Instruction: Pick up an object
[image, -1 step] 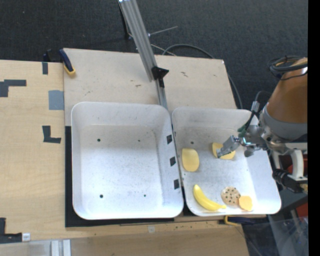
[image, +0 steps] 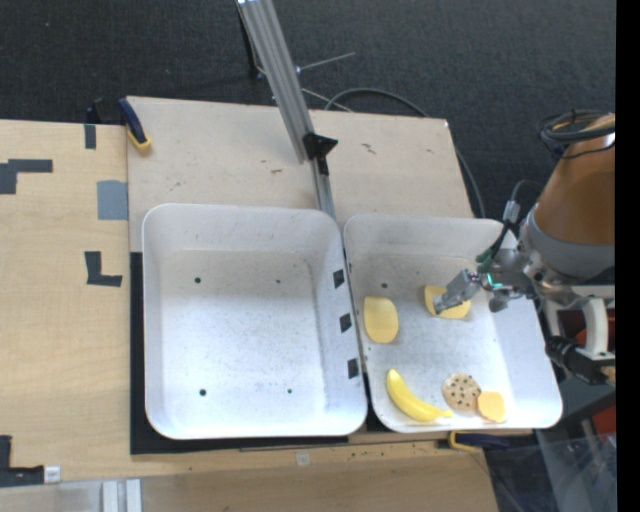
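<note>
Gripper (image: 458, 293) sits over the yellow piece (image: 452, 306) in the right bin (image: 520, 350); can't tell its grip state. Banana (image: 412, 398), cookie (image: 461, 391) lie nearer the bin's front wall.

Even, diffuse light falls from overhead, so the two shallow white plastic bins (image: 250, 320) around me read bright without harsh glare. Shadows are soft and short beneath my grey arm (image: 560, 240). The pale wooden surface (image: 60, 300) looks evenly lit. Detail is slightly soft and grainy throughout.
</note>
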